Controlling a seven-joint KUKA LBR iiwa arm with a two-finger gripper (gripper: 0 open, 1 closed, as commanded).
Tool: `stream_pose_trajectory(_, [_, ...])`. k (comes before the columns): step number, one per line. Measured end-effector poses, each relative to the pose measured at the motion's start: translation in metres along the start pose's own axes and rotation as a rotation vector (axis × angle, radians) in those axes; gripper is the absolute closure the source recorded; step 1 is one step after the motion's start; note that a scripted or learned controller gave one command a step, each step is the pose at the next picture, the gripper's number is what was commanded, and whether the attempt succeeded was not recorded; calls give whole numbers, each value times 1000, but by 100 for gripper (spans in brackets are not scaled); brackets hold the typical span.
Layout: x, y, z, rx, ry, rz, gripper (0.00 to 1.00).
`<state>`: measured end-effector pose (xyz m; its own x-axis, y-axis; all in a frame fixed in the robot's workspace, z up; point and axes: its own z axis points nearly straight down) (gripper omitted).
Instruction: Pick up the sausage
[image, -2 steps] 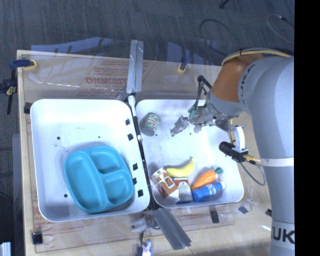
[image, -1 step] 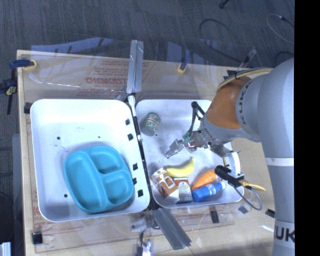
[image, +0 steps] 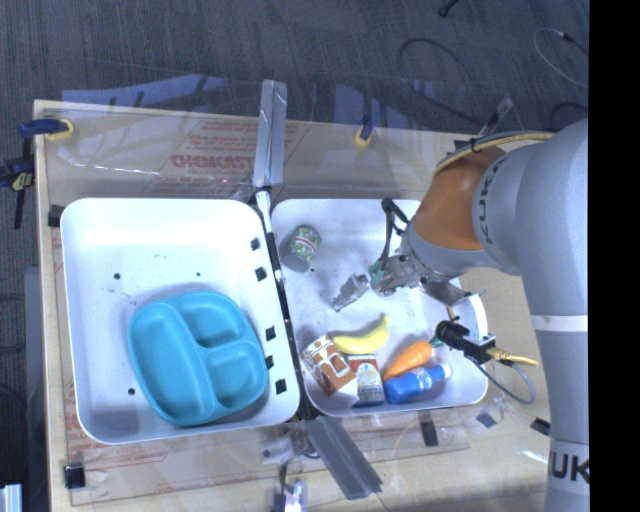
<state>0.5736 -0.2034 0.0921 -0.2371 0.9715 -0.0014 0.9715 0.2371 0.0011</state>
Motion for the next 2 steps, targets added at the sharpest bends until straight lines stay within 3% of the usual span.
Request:
stream_pose_trajectory(1, [0, 1, -9, 0, -1, -4, 100])
stream_pose_trajectory(2, [0, 1, -9, 0, -1, -4, 0])
